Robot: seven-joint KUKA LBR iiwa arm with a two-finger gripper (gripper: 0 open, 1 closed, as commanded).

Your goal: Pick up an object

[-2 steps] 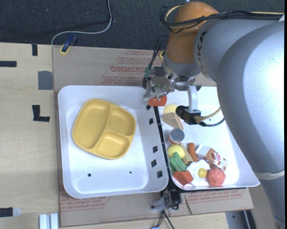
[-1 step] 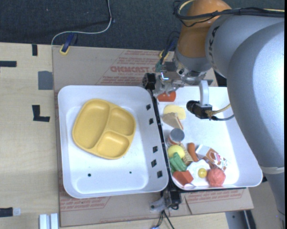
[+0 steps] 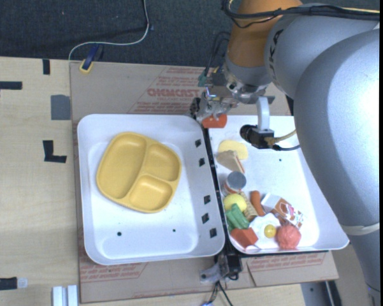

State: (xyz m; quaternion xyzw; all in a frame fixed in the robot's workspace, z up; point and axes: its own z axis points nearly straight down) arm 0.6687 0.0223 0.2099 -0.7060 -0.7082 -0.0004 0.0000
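Note:
My gripper [image 3: 211, 116] hangs over the far left corner of the right bin [image 3: 309, 193], just above the divider between the bins. A small orange-red piece [image 3: 217, 121] sits between its fingertips, and the fingers are shut on it. Toy food lies in the right bin below: a pale yellow wedge [image 3: 233, 150], a tan cone [image 3: 232, 162], a grey can [image 3: 236, 181], a yellow lemon [image 3: 234, 203] and a green piece [image 3: 238, 219].
The left bin [image 3: 102, 238] holds a yellow sectioned plate [image 3: 139, 171]. At the right bin's near end lie an orange sausage [image 3: 257, 203], a red block [image 3: 244, 237], a fried egg [image 3: 266, 228], a red berry [image 3: 289, 236] and a packet [image 3: 288, 211]. The grey arm [image 3: 334, 107] overhangs the right side.

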